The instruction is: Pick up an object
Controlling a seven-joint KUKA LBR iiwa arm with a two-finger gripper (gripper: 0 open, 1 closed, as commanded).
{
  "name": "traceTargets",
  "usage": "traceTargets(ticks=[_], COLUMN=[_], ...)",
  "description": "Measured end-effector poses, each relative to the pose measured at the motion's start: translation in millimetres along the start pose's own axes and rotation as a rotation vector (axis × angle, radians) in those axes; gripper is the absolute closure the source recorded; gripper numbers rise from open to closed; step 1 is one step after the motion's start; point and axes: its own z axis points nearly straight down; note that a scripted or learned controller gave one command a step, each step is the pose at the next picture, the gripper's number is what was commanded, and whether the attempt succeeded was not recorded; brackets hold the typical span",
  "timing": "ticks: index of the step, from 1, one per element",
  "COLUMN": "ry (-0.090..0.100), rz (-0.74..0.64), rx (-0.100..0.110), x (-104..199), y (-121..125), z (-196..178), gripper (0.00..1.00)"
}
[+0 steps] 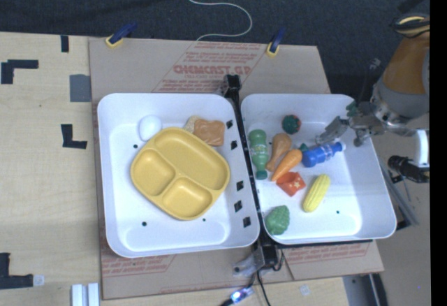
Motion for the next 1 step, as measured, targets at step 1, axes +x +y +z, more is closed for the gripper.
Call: traceTargets(ticks=[1], ry=[0.001], rz=[0.000], rx=[0.001], x=[9.1], y=[1.9], z=[63.8], gripper=[0.00])
